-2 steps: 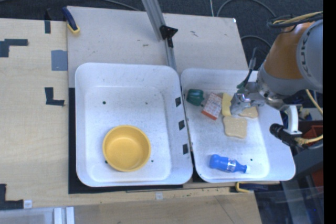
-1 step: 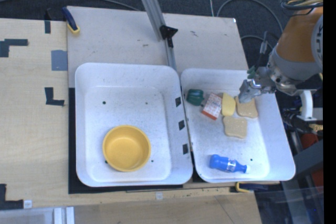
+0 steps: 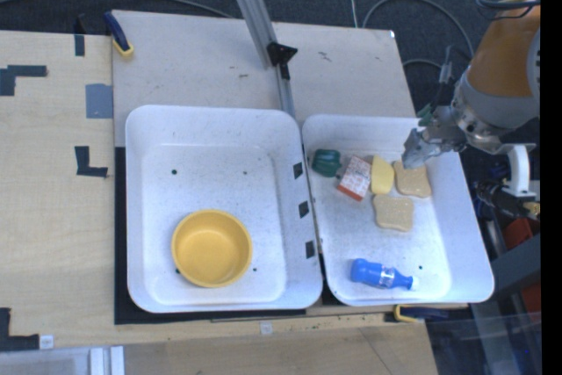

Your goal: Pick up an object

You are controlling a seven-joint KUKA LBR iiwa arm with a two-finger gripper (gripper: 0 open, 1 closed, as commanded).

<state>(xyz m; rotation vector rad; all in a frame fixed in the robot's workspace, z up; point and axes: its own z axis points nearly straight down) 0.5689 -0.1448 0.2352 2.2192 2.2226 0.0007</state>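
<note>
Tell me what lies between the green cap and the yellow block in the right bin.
In the camera view, a small red-and-white carton lies between the green cap and the yellow block.

Two white bins sit side by side. The left bin (image 3: 149, 136) holds a yellow bowl (image 3: 212, 248) near its front. The right bin (image 3: 457, 268) holds a green cap-like piece (image 3: 326, 161), a red-and-white carton (image 3: 355, 177), a yellow block (image 3: 382, 176), two tan sponge-like pieces (image 3: 394, 212) (one behind the other) and a blue bottle (image 3: 379, 274) lying flat. The gripper (image 3: 413, 155) hangs at the rear tan piece (image 3: 414, 182).
</note>
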